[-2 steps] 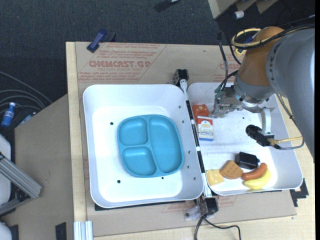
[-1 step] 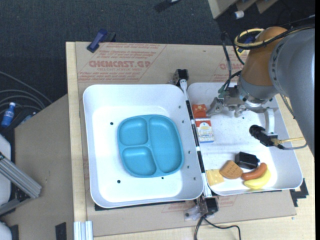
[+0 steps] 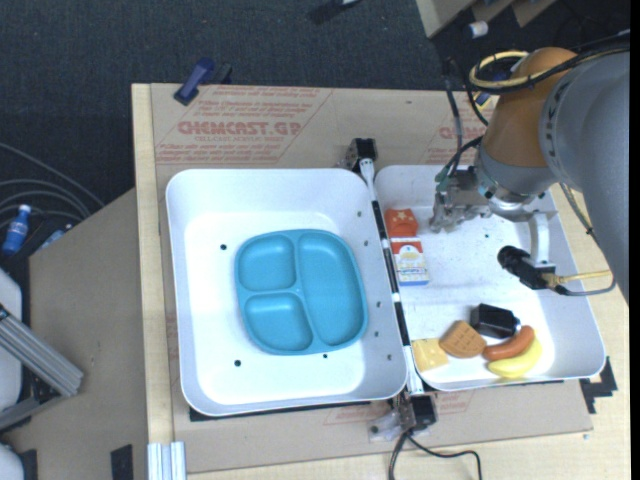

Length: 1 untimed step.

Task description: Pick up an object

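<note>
My gripper (image 3: 455, 208) hangs over the back part of the right bin (image 3: 455, 273), just right of a small orange box (image 3: 401, 222). In front of that box lies a white and red carton (image 3: 411, 265). Near the bin's front edge sit a black block (image 3: 494, 319), a brown cookie (image 3: 462, 340), a pale yellow wedge (image 3: 428, 354), a red sausage (image 3: 508, 344) and a yellow banana (image 3: 518, 361). I see nothing between the fingers.
The left bin (image 3: 200, 268) holds a blue divided plate (image 3: 299, 290). A black clip (image 3: 362, 153) sits at the back where the bins meet. A black sensor (image 3: 520, 264) with a cable lies right of the gripper. The grey arm (image 3: 590, 118) fills the upper right.
</note>
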Tool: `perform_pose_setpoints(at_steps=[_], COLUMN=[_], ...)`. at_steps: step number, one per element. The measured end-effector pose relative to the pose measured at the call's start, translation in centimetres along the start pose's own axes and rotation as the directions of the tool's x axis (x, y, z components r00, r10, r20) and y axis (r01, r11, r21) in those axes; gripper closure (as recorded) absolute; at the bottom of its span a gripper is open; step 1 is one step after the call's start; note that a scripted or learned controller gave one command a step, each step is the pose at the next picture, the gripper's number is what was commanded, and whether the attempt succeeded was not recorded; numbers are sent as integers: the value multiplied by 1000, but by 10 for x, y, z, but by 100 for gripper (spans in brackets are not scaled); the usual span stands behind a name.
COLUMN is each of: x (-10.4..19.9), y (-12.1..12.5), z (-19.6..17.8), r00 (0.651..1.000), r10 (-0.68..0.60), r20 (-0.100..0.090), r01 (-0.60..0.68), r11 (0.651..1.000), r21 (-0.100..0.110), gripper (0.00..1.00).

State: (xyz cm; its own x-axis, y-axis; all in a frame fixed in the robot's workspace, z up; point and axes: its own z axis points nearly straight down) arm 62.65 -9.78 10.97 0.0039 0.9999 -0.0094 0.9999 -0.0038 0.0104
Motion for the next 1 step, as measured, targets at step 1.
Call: perform_pose_setpoints(at_steps=[1], x=[0], y=[0], z=[0], r00=[1000], r10=[0], r20=[0], r01=[0], r11=[1000], r21=[1], gripper=[0])
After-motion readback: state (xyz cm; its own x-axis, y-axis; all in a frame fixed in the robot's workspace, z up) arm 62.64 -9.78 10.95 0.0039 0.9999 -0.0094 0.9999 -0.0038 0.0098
